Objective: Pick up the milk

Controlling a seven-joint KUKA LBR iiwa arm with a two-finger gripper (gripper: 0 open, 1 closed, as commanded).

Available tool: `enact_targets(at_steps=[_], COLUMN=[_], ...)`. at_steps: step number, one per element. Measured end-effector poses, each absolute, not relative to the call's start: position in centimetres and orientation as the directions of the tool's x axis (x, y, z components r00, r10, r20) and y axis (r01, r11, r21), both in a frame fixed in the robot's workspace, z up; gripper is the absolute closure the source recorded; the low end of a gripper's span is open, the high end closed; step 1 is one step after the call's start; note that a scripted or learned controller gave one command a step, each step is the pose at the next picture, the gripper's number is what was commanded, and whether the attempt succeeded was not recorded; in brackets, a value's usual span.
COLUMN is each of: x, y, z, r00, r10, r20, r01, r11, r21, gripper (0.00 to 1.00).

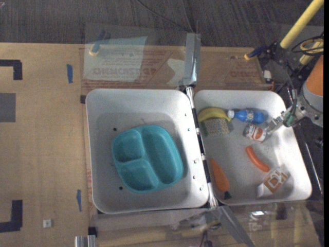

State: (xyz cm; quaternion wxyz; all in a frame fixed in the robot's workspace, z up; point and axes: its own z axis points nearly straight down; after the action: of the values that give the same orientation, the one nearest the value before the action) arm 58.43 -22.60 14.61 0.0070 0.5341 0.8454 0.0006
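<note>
The milk looks like a small white carton with a brown pattern. It lies on its side in the near right corner of the right bin. My gripper comes in over that bin's far right edge, well behind the carton. It hangs just right of a small red-and-white can. Nothing shows as held in it.
The right bin also holds a banana, a grey packet, a blue bottle with a white cap, an orange sausage and a carrot. A teal divided plate lies in the left bin.
</note>
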Motion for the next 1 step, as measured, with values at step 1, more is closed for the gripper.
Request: enact_targets(at_steps=[1], x=[58.42], y=[-22.57], z=[14.58], r00=[-0.43], r10=[0.903], r20=[-0.011], r01=[0.903], r11=[0.43], r21=[0.008], gripper=[0.0])
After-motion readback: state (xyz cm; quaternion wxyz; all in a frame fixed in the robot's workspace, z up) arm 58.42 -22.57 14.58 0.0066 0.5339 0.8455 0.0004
